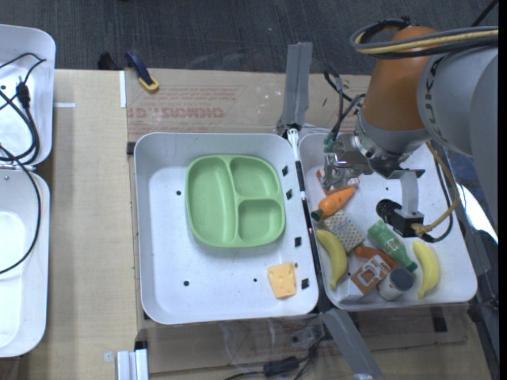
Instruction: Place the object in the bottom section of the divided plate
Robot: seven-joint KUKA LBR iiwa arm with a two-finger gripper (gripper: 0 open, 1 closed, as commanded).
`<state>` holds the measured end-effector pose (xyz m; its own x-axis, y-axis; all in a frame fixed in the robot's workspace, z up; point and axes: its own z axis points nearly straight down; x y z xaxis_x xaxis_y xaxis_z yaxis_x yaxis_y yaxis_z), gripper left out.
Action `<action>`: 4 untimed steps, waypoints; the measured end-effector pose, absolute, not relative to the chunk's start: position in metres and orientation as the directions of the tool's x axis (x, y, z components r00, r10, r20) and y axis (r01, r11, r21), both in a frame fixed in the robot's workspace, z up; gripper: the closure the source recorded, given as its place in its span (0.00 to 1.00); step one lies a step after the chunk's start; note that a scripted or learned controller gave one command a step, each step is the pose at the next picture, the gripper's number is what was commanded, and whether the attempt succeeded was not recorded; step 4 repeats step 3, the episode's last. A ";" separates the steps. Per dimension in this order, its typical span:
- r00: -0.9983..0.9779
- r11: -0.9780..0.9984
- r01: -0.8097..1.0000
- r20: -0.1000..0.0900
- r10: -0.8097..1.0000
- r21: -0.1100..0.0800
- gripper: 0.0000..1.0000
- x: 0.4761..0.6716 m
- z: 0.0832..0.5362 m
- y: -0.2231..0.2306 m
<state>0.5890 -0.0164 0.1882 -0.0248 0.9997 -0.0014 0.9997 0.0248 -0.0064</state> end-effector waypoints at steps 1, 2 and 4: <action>0.188 -0.188 0.982 -0.004 0.982 -0.005 1.00 0.619 0.198 0.041; 0.065 -0.065 0.998 -0.003 0.998 -0.007 1.00 0.592 0.189 0.034; -0.319 0.319 0.948 0.000 0.948 -0.006 1.00 0.594 0.189 0.028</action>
